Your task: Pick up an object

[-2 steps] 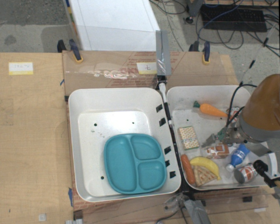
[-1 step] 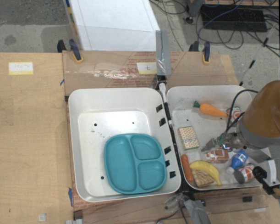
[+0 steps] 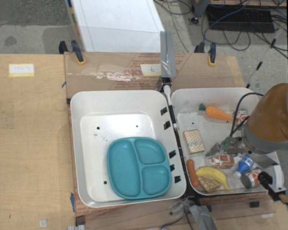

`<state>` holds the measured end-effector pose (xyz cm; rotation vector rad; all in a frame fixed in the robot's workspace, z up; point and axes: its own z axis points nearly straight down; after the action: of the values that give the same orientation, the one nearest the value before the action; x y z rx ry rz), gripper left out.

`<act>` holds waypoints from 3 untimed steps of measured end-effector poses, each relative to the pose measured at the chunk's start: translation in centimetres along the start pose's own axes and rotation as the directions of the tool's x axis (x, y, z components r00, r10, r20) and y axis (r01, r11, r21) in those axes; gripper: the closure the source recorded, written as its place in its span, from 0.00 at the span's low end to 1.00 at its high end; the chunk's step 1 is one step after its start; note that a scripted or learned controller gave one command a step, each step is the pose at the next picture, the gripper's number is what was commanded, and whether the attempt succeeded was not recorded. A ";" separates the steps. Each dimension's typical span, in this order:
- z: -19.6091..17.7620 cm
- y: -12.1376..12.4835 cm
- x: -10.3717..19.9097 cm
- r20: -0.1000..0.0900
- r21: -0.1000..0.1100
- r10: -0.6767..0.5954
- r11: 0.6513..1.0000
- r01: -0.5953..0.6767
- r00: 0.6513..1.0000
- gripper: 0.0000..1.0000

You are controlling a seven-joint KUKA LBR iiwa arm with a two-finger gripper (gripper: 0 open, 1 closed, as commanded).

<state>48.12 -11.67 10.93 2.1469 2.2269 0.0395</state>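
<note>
The metal two-finger gripper (image 3: 220, 148), its state unreadable from here, hangs low in the right white bin (image 3: 181, 104) just above a small red-and-white packet (image 3: 223, 160) beside a yellow banana (image 3: 213, 173), so crowding could spoil any grasp.

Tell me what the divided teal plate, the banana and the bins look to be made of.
Teal plate: likely molded plastic, matte, uniform color. Banana: probably a plastic toy, smooth and evenly yellow. Bins: seemingly thin formed plastic, white with a slight sheen and rounded corners.
</note>
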 end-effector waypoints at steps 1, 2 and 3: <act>0.0 0.0 0.5 -0.001 0.002 -0.013 1.000 0.013 1.000 0.00; 0.0 0.0 3.4 -0.004 0.004 -0.046 0.999 0.046 0.999 0.00; 0.1 0.8 3.2 -0.017 0.024 0.028 0.999 -0.028 0.999 0.00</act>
<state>48.82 -8.47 10.77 2.1981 2.2179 0.0337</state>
